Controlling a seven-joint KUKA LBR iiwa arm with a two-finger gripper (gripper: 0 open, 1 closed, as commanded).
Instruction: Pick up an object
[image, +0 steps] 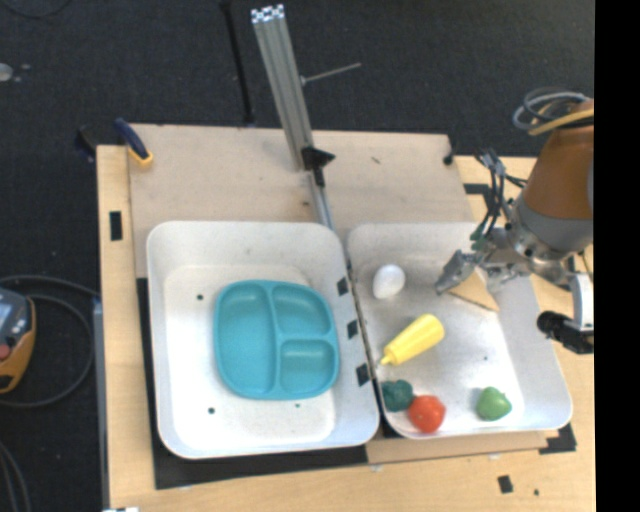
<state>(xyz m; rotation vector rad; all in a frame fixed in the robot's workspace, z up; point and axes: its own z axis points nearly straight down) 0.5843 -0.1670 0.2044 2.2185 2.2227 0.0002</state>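
From the overhead camera, the arm reaches over the right bin near its far right corner. The gripper hangs low there, fingers spread, nothing between them; a tan wedge lies just beside it. A white ball sits near the bin's left wall, a yellow bottle mid-bin. Along the near edge lie a teal lump, a red ball and a green one. The left bin holds a blue tray.

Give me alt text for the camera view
The gripper hangs over the right bin beside a tan wedge; a white ball, yellow bottle and small toys lie there. A blue tray fills the left bin.
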